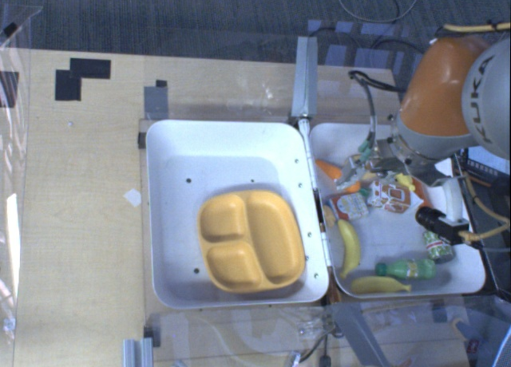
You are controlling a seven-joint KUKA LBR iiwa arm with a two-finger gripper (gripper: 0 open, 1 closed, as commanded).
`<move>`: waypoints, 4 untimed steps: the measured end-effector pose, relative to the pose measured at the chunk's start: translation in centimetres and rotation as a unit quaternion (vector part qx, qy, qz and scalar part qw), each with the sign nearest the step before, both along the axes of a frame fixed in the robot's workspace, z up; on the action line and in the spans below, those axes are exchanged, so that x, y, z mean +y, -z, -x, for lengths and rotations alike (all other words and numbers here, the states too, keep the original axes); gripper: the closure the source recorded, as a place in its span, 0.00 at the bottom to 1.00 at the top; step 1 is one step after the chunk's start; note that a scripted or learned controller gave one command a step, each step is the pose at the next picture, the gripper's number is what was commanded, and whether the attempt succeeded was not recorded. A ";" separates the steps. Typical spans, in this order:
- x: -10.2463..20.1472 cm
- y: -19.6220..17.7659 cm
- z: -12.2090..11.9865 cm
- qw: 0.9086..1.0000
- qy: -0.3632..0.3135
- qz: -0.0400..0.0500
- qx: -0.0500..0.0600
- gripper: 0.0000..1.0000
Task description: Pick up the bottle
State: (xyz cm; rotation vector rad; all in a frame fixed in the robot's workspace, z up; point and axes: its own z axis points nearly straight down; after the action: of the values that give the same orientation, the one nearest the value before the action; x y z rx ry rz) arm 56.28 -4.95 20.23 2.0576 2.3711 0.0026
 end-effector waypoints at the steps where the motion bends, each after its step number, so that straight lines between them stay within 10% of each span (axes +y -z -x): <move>1: 5.5 1.8 4.2 0.996 -0.088 0.000 0.000 0.00; 2: 11.4 5.1 3.7 1.000 -0.005 0.006 -0.004 0.00; 3: 11.8 1.7 -2.7 1.000 -0.020 0.000 -0.001 0.00; 4: 14.5 6.2 -2.4 0.999 0.035 -0.002 -0.002 0.00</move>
State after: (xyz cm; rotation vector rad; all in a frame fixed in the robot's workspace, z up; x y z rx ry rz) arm 58.66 9.57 14.02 2.1398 2.2960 0.0112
